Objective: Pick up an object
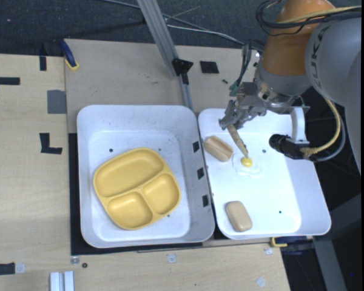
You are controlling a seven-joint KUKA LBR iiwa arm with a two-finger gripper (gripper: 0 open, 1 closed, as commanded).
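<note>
Jaws (233,121) hang over the far left corner of the right bin (303,223), and whether they're parted or clenched, I can't tell. A tan stick (238,143) slants from them toward the fried egg (248,163). Nearest target: the bread roll (218,148), long axis running far-left to near-right. Likely light, squashy; grip across its narrow middle.

- The left bin (88,162) is white, flecked with small dark specks.
- The right bin (291,193) is plain white.
- The divided tray (136,188) is yellow all over.
- Both bread rolls (218,148) (238,216) are tan.
- The fried egg (247,164) is white with a yellow yolk.
- The surface (24,180) is pale wood with black tape marks.
- The arm (303,35) is grey with an orange band.
</note>
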